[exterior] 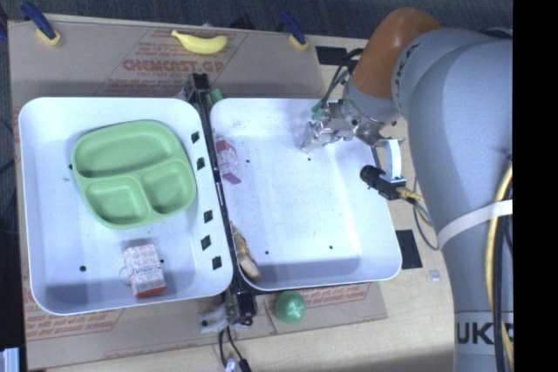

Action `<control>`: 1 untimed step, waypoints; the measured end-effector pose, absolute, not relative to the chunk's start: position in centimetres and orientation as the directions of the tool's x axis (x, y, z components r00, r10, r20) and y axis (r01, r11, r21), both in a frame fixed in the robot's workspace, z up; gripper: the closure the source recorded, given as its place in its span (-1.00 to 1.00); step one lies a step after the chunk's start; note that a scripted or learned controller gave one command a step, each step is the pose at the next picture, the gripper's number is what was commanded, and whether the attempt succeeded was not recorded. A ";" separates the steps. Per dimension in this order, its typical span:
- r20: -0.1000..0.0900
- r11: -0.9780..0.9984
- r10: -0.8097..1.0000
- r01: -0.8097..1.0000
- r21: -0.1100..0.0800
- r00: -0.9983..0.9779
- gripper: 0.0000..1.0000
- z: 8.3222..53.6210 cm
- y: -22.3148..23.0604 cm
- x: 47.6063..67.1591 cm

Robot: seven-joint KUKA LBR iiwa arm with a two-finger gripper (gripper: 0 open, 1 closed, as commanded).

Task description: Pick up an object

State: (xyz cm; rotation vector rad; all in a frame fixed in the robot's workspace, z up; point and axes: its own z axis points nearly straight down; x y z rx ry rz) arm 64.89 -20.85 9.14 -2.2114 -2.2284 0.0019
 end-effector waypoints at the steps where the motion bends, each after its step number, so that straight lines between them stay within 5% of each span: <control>1: -0.001 0.007 1.000 1.000 0.004 -0.007 1.00 22.5 -17.1 62.2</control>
